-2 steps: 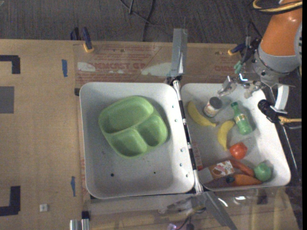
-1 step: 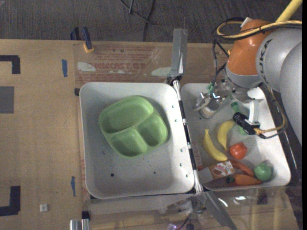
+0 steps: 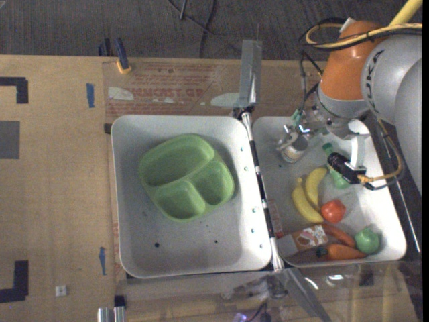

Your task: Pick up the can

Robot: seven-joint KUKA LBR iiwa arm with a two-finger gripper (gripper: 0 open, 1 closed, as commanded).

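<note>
While my pincer (image 3: 293, 138) hangs over round metal can (image 3: 291, 153) in right white bin (image 3: 392, 227), grip state unreadable; curved bananas (image 3: 307, 196) nearby.

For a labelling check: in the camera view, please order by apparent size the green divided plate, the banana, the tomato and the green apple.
1. Green divided plate
2. Banana
3. Tomato and green apple: they look about alike, so I leave them unranked.

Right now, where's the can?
The can is in the right bin, near its upper left corner, just under the gripper and up-left of the bananas.
</note>
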